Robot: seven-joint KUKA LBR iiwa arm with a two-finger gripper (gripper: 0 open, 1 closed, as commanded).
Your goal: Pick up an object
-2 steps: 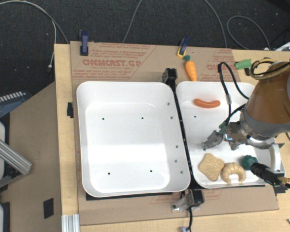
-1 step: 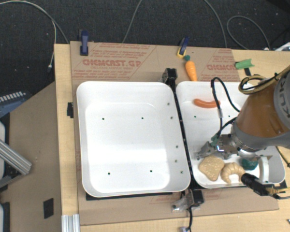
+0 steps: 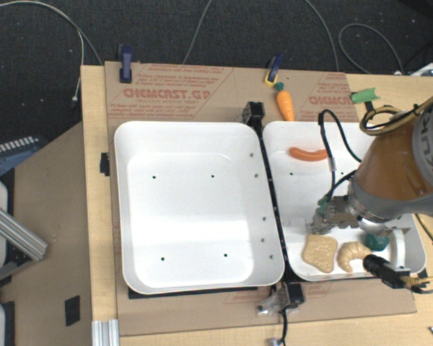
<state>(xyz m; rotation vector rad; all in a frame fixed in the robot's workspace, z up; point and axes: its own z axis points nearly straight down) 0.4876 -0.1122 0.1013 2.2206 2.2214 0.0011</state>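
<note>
In the right bin (image 3: 297,186) lie a tan bread slice (image 3: 320,254), a pale croissant (image 3: 352,255) beside it, a teal object (image 3: 376,241) partly hidden under the arm, and an orange-red sausage (image 3: 307,153) near the far wall. My gripper (image 3: 326,220) hangs low over the bin's near half, just above the bread slice. The wrist and cables hide its fingers. A toy carrot (image 3: 284,104) lies on the bench behind the right bin.
The left bin (image 3: 195,207) stands next to the right one, with a black clip (image 3: 254,112) at the far end of their shared rim. Blue clamps (image 3: 125,62) hold the cardboard base at the back. A black cable (image 3: 336,139) loops above the right bin.
</note>
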